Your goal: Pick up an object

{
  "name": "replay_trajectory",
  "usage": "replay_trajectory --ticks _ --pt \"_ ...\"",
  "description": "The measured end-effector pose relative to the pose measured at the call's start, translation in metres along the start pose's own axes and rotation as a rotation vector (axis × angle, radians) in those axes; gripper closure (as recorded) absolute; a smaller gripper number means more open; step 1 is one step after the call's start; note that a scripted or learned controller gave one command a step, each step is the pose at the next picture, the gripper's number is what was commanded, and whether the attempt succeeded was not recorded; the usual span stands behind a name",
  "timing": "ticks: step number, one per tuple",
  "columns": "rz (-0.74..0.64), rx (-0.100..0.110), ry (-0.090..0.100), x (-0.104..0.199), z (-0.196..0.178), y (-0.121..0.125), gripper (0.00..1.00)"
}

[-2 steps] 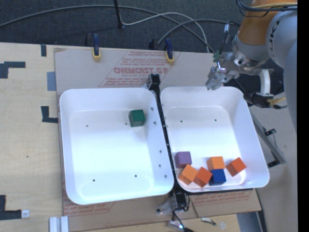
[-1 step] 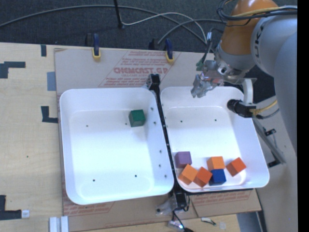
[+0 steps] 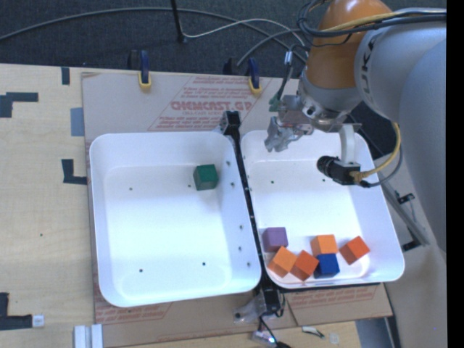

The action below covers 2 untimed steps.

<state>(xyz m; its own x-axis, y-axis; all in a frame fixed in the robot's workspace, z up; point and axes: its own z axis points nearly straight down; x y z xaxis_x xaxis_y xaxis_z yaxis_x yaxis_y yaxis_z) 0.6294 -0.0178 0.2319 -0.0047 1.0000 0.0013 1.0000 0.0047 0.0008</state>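
Near edge of the table first: the right bin (image 3: 377,223) has a cluster of small blocks packed into its near corner. Purple block (image 3: 275,238) on the left, orange blocks (image 3: 284,260), (image 3: 305,264), (image 3: 324,244), (image 3: 354,249) around a blue block (image 3: 328,265). Several are touching or nearly so, so a clean grasp there looks tight; the outer orange block and the purple one have the most open sides. Left bin (image 3: 101,216) holds a single green block (image 3: 206,176), free on all sides, toward its far right area near the divider between bins. Far side: the hand (image 3: 279,142) hangs over the far left corner of the right bin, nothing between its tips; can't tell if they're apart or together at this angle. Key relation: the cluster lies toward the near edge from the hand, a long straight run down the right bin, while the green block sits just across the divider to the left, closer. Judgement: green is the easier pick, isolated and nearer. Blocks look like small rigid cubes with no long axis, so wrist angle barely matters.
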Motion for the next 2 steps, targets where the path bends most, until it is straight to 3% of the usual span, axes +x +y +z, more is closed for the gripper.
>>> replay_trajectory --ticks 1,2 --pt "0.001 0.002 0.0 0.047 0.011 -0.018 1.0" --pt "0.0 0.0 0.0 0.1 -0.002 -0.037 1.0"
